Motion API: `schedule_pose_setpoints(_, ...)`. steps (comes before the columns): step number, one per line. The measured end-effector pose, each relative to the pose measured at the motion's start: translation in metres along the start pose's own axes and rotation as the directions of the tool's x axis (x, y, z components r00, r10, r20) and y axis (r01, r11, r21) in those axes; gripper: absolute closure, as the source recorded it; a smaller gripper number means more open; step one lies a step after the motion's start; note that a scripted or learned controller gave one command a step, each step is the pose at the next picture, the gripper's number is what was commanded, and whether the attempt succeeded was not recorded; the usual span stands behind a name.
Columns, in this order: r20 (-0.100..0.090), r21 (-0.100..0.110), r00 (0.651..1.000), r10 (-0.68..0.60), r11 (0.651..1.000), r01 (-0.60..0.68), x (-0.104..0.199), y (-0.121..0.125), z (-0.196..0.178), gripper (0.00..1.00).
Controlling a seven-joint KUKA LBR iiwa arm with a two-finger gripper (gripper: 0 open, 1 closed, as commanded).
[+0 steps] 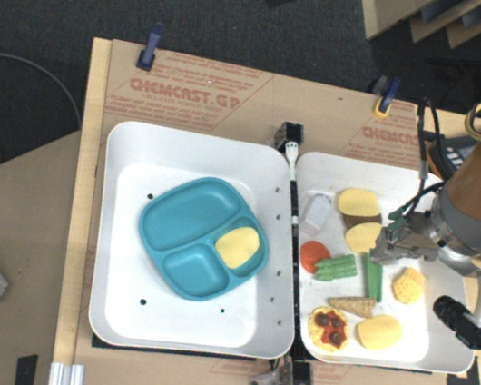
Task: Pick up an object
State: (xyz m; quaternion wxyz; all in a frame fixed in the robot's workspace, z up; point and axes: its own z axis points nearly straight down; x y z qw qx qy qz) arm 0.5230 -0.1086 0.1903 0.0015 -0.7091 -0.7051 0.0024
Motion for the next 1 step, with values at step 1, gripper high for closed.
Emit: schedule_pose_setpoints(1,-0.003,-0.010,1.000,-0.011,1.000,0.011,0.0589,-0.0452,-0.0628,1.00)
